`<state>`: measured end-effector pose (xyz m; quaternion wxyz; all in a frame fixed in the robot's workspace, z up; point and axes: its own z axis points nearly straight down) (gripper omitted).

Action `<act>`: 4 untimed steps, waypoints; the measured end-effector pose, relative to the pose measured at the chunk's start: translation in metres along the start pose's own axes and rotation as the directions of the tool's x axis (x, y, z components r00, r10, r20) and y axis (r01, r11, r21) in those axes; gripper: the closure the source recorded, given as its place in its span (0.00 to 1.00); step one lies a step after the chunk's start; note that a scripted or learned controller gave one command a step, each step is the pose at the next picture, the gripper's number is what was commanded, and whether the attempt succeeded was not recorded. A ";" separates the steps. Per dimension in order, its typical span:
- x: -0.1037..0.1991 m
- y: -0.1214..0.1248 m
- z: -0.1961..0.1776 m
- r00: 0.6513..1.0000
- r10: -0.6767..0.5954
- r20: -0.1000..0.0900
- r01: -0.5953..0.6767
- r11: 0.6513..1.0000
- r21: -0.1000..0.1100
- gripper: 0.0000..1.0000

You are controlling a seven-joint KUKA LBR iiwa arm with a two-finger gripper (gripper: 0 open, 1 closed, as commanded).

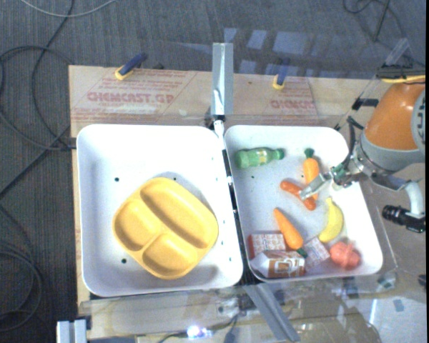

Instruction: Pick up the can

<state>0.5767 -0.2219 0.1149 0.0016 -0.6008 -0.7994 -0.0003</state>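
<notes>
Can point(281, 265) sits nearest the lens, lying on its side against the near wall of the right bin point(357, 156), at roughly 6 o'clock in that bin. Orange-and-white label, long axis running about 3 to 9 o'clock.

Handling guess: thin metal, stiff enough but dentable, smooth and likely slippery, and it will roll if nudged across its axis. Best bet is to close across the round body at mid-length, fingers at 12 and 6 o'clock. The 6 o'clock finger has little room, since the bin wall is right there.

Crowding:
- red-and-white packet point(264, 243) touching at 11 o'clock
- small foil-looking packet point(316, 249) just beside at 2 o'clock
- large carrot point(288, 229) at 12 o'clock, tip close to the can
- red toy point(345, 256) at 3 o'clock, near
- banana point(333, 221) at 1 o'clock, further off
- small carrots point(311, 170) and green bottle point(259, 156) well apart, far side

Gripper point(317, 187) is at 1 o'clock from the can, low over the small carrots, well apart from the target. Claw state: cannot tell from this angle.

Left bin point(93, 191) has a yellow divided tray point(166, 226), irrelevant to the pick.
</notes>
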 end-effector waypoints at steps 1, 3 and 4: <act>0.001 0.000 -0.067 0.995 0.104 0.003 -0.104 0.995 -0.002 0.00; 0.107 0.024 0.010 0.970 0.244 0.002 -0.244 0.970 0.001 1.00; 0.107 0.023 0.010 0.970 0.244 0.002 -0.244 0.970 0.001 0.00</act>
